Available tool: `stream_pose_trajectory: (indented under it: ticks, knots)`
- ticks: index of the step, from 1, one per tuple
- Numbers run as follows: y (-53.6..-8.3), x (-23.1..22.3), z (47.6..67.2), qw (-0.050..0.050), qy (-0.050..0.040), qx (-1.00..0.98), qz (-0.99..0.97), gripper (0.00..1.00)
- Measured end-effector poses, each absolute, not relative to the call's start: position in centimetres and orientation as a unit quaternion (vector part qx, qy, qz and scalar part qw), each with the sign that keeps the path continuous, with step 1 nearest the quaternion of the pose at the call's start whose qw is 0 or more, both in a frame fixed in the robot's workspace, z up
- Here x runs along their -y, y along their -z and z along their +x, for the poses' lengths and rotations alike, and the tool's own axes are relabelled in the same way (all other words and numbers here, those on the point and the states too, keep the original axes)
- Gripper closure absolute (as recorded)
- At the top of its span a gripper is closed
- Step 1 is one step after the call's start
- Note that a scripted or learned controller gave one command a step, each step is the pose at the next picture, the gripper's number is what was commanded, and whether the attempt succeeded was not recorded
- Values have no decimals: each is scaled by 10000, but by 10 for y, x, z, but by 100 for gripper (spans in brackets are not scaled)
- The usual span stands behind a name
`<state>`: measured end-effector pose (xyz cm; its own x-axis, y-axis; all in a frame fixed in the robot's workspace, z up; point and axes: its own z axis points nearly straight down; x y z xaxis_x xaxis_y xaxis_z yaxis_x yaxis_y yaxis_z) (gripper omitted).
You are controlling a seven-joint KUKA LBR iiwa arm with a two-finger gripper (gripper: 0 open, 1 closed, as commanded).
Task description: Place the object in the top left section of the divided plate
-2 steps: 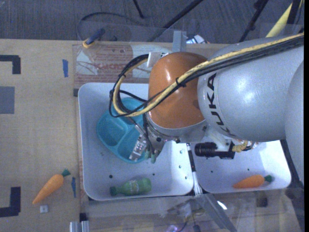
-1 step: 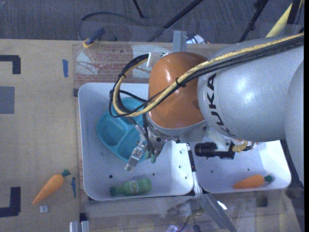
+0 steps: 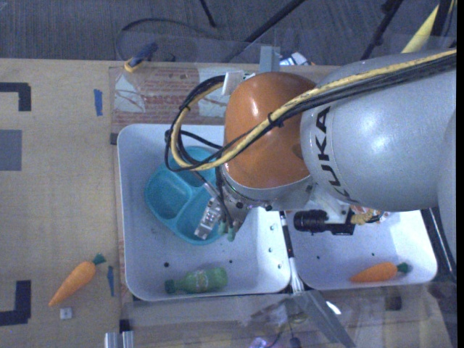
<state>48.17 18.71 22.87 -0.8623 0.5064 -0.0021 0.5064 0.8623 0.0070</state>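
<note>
A blue divided plate [image 3: 174, 198] lies in the left white bin [image 3: 134, 252], partly hidden under the arm. My gripper [image 3: 217, 223] hangs over the plate's lower right edge, with its fingers pointing down. A green bottle [image 3: 197, 280] lies on its side near the left bin's front wall. An orange toy carrot [image 3: 377, 272] rests in the right bin [image 3: 428, 238]. The arm's orange band and grey body cover much of both bins.
A second toy carrot [image 3: 72, 281] lies on the wooden bench outside the left bin, at the lower left. Blue tape marks [image 3: 98, 101] and black corner marks sit on the bench. Cables loop from the wrist above the plate.
</note>
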Motion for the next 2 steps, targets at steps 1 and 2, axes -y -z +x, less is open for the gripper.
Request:
stream_pose_trajectory:
  ticks: [1,2]
  knots:
    - [-204,-125,480,2,-2,-9689,2475,100]
    - [-184,-99,487,-2,-3,-9790,2038,100]
